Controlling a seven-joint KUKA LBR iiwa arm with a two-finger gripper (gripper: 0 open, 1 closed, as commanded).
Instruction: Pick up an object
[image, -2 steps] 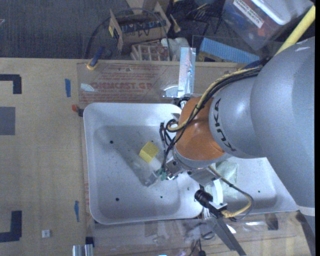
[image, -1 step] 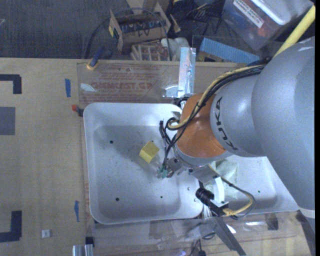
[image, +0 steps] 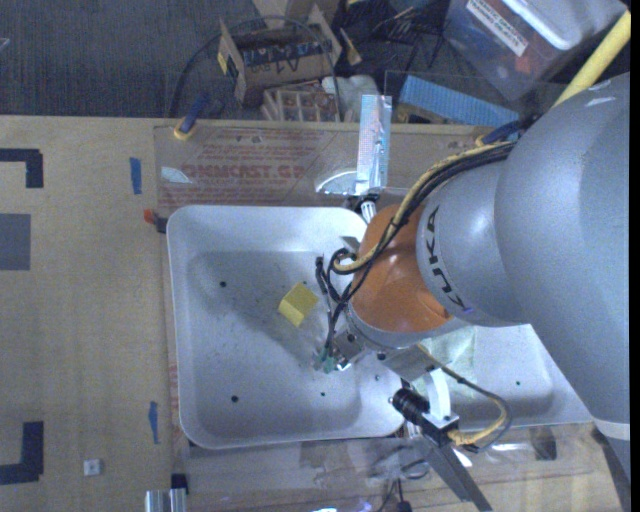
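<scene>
A: Where is the arm (image: 500, 220) sitting right now?

B: It is reaching in from the right and hanging over the left bin (image: 200, 330). The grey body and the orange band (image: 395, 285) are covering the seam between the two bins, and the gripper (image: 330, 360) is pointing down toward the floor of the left bin, a little right of its middle.

A: Is it holding anything?

B: I cannot tell. The tip is showing as a small dark and greenish shape just above the white floor, and the wrist is blocking most of it, so how the gripper is set is not readable. Nothing is showing plainly in its grasp.

A: And the object to pick up?

B: A small yellow block (image: 298, 303) is lying on the floor of the left bin, near the middle, tilted like a diamond. It is sitting just to the left of and slightly farther back than the gripper tip, close to it, though I cannot tell whether they are touching.

A: What about the other bin?

B: The right bin (image: 530, 385) is peeking out beneath the arm. Black and yellow cables (image: 450, 165) are running along the wrist.
</scene>
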